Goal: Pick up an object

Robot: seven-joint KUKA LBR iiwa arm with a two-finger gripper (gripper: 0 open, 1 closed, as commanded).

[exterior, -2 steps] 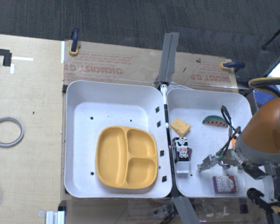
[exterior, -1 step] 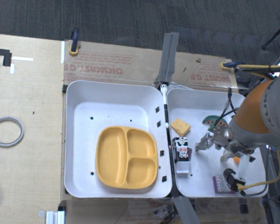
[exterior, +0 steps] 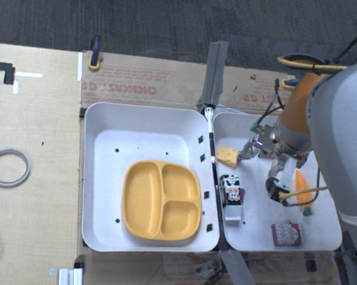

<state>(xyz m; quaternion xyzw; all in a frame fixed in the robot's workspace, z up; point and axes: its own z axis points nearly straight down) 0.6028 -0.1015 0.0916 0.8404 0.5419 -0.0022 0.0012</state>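
Bins sit side by side on the surface (exterior: 39,115), both white and shallow. The left bin (exterior: 105,133) carries a yellow divided plate (exterior: 161,200) with three compartments. The right bin (exterior: 254,234) carries several small things: a yellow cheese wedge (exterior: 228,156) near its upper left corner, a small black and white cow-pattern box (exterior: 231,191) against its left wall, a red packet (exterior: 287,233) near its lower edge, and an orange carrot (exterior: 303,187) on its right side. The grey arm (exterior: 346,121) with its orange band (exterior: 298,105) reaches in from the right, and the claw (exterior: 264,161) hangs over the middle of the right bin, between the cheese wedge and the carrot. Its two fingers stand apart, with nothing between them. One fingertip is just beside the cheese wedge, the other is near the carrot. On the far left of the surface lies a grey ring (exterior: 7,167).
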